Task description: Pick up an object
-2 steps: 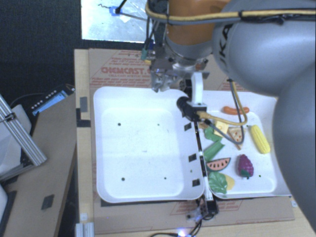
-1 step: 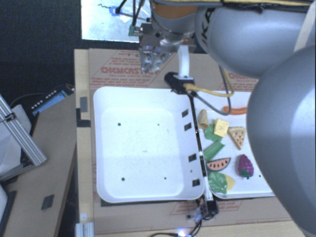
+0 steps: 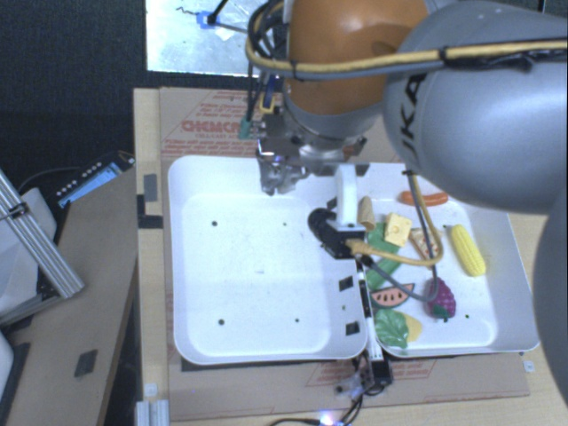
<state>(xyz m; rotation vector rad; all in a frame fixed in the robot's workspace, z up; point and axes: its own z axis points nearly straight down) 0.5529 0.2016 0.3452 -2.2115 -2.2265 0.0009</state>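
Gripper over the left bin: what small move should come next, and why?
Probably a short shift toward the right bin: the gripper hangs above the left bin's far side, while the corn, cheese wedge and grapes lie in the right bin.

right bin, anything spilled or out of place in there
Nothing stands out. The corn, grapes and watermelon slice lie loosely inside the right bin, and none hangs over its rim.
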